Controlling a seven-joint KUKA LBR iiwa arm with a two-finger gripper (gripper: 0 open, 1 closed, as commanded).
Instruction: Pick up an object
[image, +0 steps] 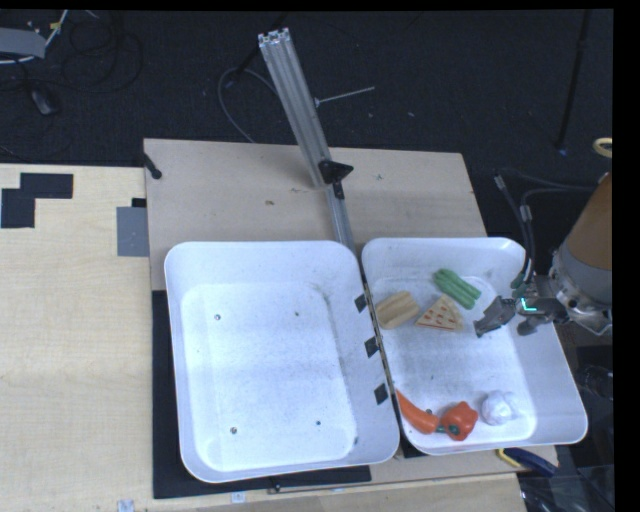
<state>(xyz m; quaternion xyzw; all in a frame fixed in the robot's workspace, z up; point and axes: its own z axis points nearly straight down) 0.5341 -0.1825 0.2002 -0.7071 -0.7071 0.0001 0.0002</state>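
The right bin (560, 425) holds several small objects. A green ridged piece (457, 287) lies near its back, with a tan block (396, 309) and a tan wedge (440, 315) just in front of it. Along the front wall lie an orange carrot-like piece (414, 414), a red pepper (459, 419) and a white ball (496, 407). My gripper (505, 323) hangs over the right side of this bin, just right of the wedge and the green piece. Its fingers stand open with nothing between them.
The left bin (190, 300) sits beside the right one, joined by dark clips (372, 345). A slanted aluminium bar (300, 110) rises behind the bins. Cables (520, 205) trail at the far right near the arm.
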